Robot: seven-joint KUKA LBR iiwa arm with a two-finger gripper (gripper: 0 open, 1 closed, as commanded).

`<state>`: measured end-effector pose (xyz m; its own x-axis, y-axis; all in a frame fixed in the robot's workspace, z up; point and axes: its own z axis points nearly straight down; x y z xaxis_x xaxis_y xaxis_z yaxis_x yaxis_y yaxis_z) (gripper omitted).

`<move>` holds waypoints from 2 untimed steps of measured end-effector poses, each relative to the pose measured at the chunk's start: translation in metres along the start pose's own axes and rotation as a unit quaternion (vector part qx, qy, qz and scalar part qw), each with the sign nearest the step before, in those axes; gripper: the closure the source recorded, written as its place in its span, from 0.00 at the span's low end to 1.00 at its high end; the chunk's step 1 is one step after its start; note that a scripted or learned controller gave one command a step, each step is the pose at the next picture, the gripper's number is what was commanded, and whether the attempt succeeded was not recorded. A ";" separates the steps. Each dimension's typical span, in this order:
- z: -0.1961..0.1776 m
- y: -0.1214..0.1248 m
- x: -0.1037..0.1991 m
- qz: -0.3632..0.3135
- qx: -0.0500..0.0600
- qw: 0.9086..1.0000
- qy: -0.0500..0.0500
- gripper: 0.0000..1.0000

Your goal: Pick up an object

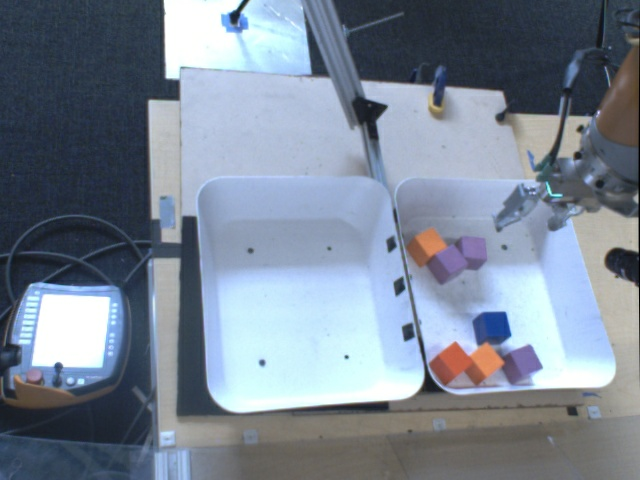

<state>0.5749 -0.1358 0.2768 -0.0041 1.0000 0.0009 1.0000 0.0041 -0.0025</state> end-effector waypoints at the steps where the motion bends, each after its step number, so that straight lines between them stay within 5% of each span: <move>1: -0.002 0.001 0.000 0.000 -0.002 1.000 0.000 0.00; 2: 0.040 0.003 0.002 0.001 0.000 1.000 0.000 0.00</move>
<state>0.5773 -0.1332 0.2372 -0.0024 1.0000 0.0002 1.0000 0.0024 -0.0021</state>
